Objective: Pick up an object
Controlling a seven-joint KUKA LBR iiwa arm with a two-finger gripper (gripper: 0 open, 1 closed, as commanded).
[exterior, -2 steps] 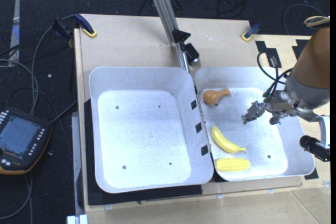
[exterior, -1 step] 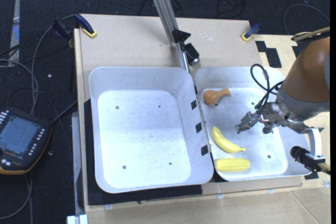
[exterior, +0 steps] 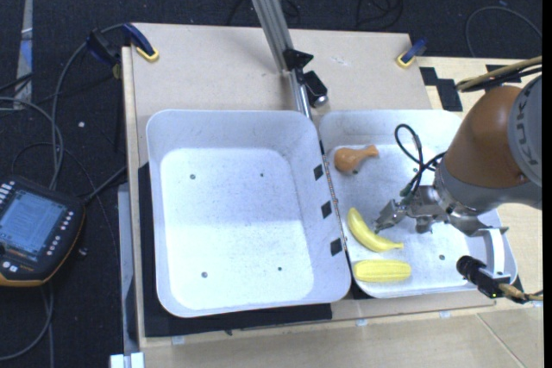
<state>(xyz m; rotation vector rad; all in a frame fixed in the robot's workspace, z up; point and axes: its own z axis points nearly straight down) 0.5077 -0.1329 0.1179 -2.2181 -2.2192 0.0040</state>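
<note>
Cables trail over the dark floor at far left, and a teach pendant with a lit screen lies there beside the worktop. Moving right, we meet the pale wooden worktop itself, blue-and-yellow clamps at its back corners, and the left bin, a broad shallow white tray with only faint speckling on its floor. A slanted aluminium mast rises from behind the seam where the two bins meet. Now the right bin: an orange pear-shaped gourd lies near its back left corner, a banana curves along the left wall lower down, and a yellow corn cob lies flat near the front edge, just below the banana. And here is the hand, reaching in from the right, low over the bin floor, its metal tips pointing left and sitting just beside the banana's upper right side. Nothing is visibly between the fingers, and how far apart they stand I cannot tell from this angle. Behind it, the orange band of the arm bulks over the bin's right side, black cable looping above the wrist.
</note>
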